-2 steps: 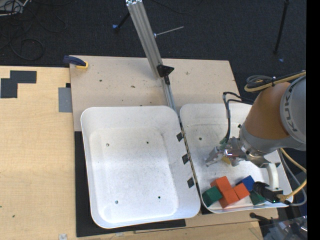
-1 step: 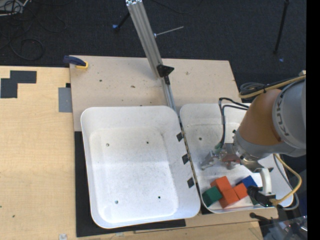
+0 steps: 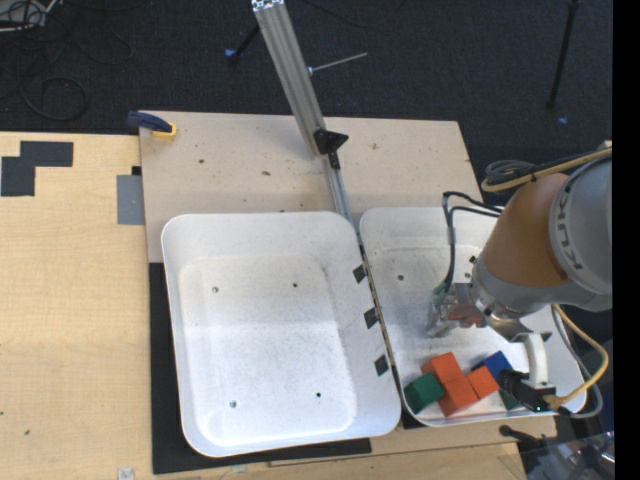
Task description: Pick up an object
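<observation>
Pincer over right bin, no legible markings.
Pincer (image 3: 444,313) low in the right bin (image 3: 400,238); finger spread cannot be told. Orange blocks (image 3: 455,380), green block (image 3: 424,390), blue block (image 3: 494,367) lie just below it.

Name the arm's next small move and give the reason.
Probably shift the pincer toward the near corner of the right bin and lower it over the orange block: the blocks cluster there, and the pincer sits above bare floor beside them.
</observation>
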`<state>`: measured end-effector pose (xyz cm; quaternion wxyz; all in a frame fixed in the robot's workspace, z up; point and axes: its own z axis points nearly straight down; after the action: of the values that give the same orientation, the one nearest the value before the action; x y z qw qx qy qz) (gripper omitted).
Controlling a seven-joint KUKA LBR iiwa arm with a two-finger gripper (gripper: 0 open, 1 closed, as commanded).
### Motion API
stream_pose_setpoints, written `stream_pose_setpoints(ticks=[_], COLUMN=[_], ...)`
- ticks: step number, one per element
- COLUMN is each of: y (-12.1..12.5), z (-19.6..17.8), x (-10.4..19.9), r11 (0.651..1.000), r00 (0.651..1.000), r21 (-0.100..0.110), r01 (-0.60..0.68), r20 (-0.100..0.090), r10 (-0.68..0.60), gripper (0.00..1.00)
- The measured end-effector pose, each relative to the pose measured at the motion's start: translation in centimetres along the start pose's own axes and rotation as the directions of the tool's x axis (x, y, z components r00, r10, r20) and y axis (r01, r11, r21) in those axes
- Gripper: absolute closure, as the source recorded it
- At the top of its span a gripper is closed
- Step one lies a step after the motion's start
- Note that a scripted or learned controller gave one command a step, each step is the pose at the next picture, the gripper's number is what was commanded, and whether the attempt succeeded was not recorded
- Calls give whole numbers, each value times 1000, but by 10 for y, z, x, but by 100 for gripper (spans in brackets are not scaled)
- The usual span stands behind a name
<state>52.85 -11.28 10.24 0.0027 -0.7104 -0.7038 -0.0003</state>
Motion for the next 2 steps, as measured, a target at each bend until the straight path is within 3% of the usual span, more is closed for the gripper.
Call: stream_pose_setpoints(ticks=[1,2], y=[-9,-2], z=[-49,-110], x=[2,-2], r11=[1000,1000], r00=[1000,1000], r21=[-4,-8], r01=[4,9], r20=[4,5], r10=[-4,-9], gripper=[100,100])
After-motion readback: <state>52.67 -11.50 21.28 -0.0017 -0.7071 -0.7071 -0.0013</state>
